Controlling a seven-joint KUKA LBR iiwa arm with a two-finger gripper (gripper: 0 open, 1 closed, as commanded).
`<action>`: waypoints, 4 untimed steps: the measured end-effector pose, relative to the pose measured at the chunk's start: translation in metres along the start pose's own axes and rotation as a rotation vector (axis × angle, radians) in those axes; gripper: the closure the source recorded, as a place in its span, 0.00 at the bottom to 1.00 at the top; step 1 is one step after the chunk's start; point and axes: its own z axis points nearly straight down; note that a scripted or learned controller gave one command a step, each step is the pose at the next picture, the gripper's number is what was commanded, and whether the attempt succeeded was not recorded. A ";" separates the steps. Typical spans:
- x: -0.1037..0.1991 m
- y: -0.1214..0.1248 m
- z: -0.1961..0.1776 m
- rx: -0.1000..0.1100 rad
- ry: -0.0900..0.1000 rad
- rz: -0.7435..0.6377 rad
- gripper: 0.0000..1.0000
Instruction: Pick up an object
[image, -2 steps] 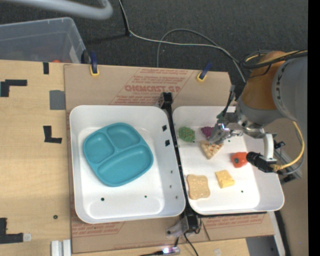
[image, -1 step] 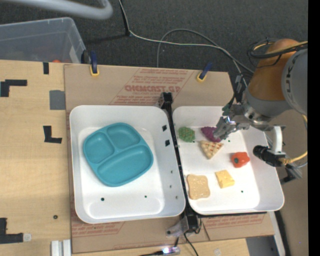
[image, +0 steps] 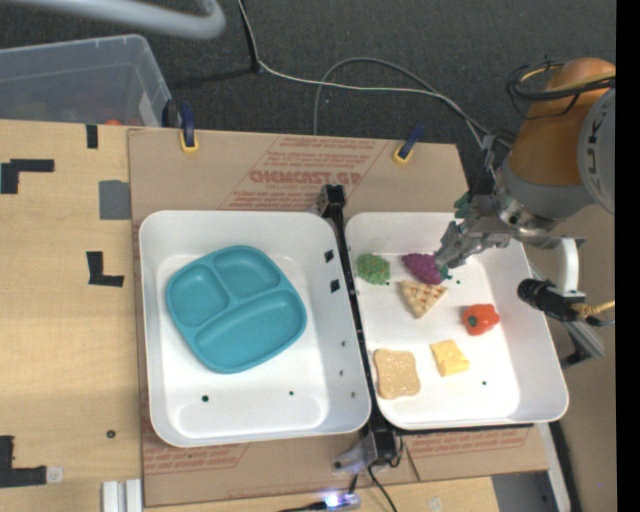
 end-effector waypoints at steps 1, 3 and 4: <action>0.049 -0.023 -0.002 0.006 0.001 -0.002 1.00; 0.152 -0.055 -0.011 0.005 0.002 -0.005 1.00; 0.199 -0.061 0.009 0.008 0.000 -0.004 1.00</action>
